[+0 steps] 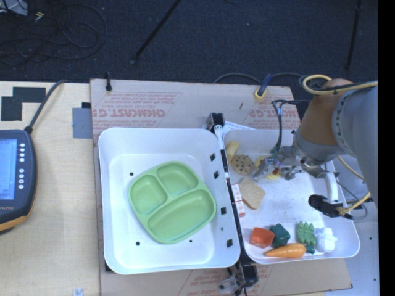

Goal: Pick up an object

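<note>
My gripper (269,167) is low in the upper part of the right bin (345,251), reaching in from the right. Just left of it lies a brown speckled cookie (242,163). A tan bread slice (252,193) lies below and left of it. A pale yellow piece (232,148) rests against the bin's left wall. Along the front of the bin sit a red pepper (261,237), a dark green piece (281,232), an orange carrot (286,250), a green leafy toy (305,234) and a white piece (326,240). Something small and yellow (287,173) shows under the wrist.
The left bin (114,227) holds a green divided plate (173,201). A divider with black clips (223,190) runs between the bins. A pendant with a screen (12,171) lies at the far left. Cables and a black part (327,205) hang off the arm at the right.
</note>
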Controlling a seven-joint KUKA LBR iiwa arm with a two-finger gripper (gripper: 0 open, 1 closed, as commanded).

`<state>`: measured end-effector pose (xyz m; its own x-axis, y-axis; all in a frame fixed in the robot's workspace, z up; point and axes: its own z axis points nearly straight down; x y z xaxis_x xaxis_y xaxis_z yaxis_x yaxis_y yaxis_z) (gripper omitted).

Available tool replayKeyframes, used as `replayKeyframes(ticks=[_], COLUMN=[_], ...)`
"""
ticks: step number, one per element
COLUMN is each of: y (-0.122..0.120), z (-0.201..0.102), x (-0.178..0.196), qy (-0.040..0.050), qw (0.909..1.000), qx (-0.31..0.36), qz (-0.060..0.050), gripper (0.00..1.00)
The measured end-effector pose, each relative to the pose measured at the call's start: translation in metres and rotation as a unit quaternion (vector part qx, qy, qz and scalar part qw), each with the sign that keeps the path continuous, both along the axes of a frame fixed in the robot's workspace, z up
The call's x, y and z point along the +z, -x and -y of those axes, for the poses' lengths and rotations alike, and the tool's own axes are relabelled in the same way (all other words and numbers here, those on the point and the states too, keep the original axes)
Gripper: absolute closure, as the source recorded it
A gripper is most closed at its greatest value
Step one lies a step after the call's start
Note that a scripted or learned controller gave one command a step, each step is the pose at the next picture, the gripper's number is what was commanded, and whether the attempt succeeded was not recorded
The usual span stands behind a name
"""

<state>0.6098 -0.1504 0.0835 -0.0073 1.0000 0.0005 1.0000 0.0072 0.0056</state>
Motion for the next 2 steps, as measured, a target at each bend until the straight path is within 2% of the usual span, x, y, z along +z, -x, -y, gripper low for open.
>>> replayKeyframes(ticks=[1,2], y=[-0.036,-0.034], z=[-0.045,-0.043], x=[0.004,0.014], qy=[-0.0003,0.0002], qw=[1.0000,1.0000], qx=[-0.002,-0.002], qz=[-0.003,-0.005], gripper=[0.00,1.00])
